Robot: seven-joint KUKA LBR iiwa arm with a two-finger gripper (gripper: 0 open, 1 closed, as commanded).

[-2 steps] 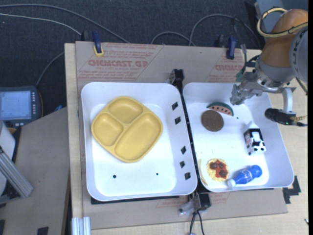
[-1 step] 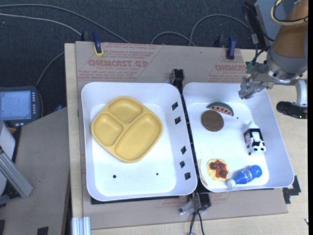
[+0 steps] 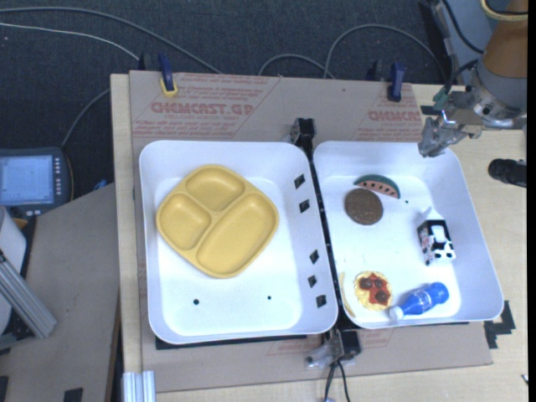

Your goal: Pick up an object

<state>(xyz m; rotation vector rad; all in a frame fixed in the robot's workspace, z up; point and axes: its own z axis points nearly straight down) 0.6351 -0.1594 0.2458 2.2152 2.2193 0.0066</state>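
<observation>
Starting at the far left, a small screen device (image 3: pixel 31 179) is glowing pale blue, sitting off the side of the tabletop (image 3: pixel 243 99). Moving right, the left bin (image 3: pixel 159 308) is carrying a yellow divided plate (image 3: pixel 218 220), which is lying flat toward the bin's far-left part with its three compartments facing up. Two blue clamps are gripping the far edge of the board, one (image 3: pixel 167 75) above the left bin and one (image 3: pixel 396 82) above the right.

Crossing the black divider strip (image 3: pixel 311 216) between the bins, the right bin (image 3: pixel 477 249) is holding the pickable things. A brown round disc (image 3: pixel 364 207) is lying toward the far left part, and a watermelon slice toy (image 3: pixel 376 184) is sitting just beyond it, touching or nearly so. At the near edge a small pizza-like toy (image 3: pixel 373 290) is resting, with a blue bottle (image 3: pixel 420 299) lying on its side just to the right of it. Further right, a black-and-white cow-patterned carton (image 3: pixel 435 241) is lying near the right wall.

And at the far right corner, the gripper (image 3: pixel 434 143) is hanging over the bin's far rim, well apart from every object. Nothing is sitting between the jaws; how wide they are standing, I cannot tell from here.
</observation>
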